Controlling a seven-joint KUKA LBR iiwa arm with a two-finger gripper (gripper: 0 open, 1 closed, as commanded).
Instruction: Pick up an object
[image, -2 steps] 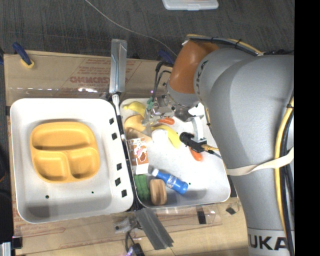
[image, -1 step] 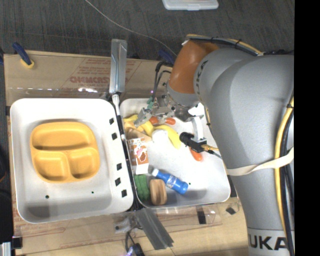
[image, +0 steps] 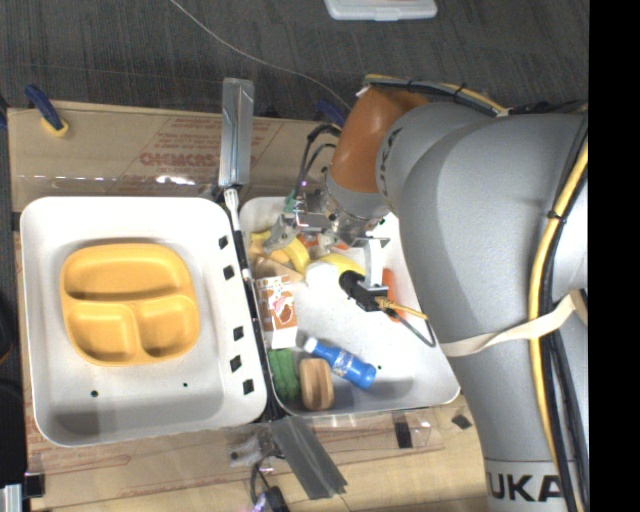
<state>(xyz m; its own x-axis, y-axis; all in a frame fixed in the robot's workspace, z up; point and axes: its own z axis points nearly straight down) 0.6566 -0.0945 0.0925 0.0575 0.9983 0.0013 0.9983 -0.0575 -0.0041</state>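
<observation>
My gripper (image: 306, 222) is low over the far end of the right bin (image: 432, 372), right above a cluster of yellow banana-like pieces (image: 283, 251). Arm and wrist hide what lies directly under it. Nearer the front lie a small brown and white carton (image: 279, 302), a blue bottle with a white cap (image: 342, 363), a green object (image: 285, 373) and a round wooden piece (image: 315, 383). A thin orange item (image: 398, 305) lies toward the bin's right side.
The left bin (image: 60, 400) holds a yellow divided tray (image: 128, 300). A black-clipped wall (image: 240, 310) separates the two bins. The large grey arm (image: 480, 220) covers the right bin's right side.
</observation>
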